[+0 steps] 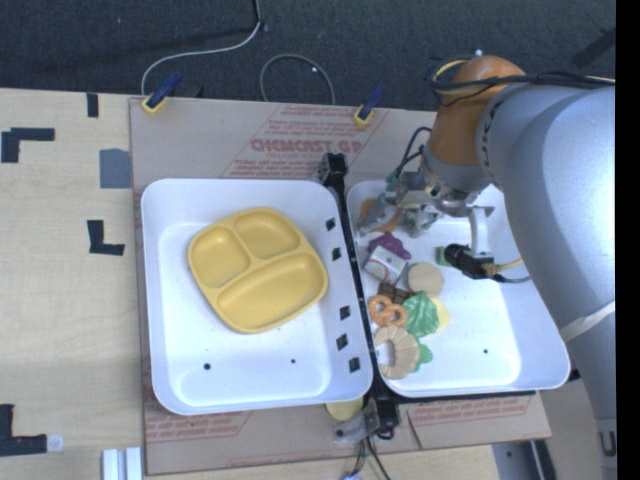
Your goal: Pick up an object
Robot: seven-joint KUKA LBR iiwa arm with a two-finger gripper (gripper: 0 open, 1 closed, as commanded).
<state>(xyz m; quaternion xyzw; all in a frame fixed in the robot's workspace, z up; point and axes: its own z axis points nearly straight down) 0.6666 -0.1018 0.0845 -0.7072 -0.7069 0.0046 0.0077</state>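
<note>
Small toy food pieces lie heaped at the left side of the right bin, centre-right of frame. The gripper hangs over the pile's upper end; whether it grips anything I cannot tell. Nothing looks lifted yet. The yellow divided plate sits in the left bin.

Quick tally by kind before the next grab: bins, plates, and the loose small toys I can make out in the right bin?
White bins: 2 (left bin, right bin)
Yellow divided plate: 1
Small toy items, clustered and overlapping: about 6; exact count unclear
Total: about 9
</note>
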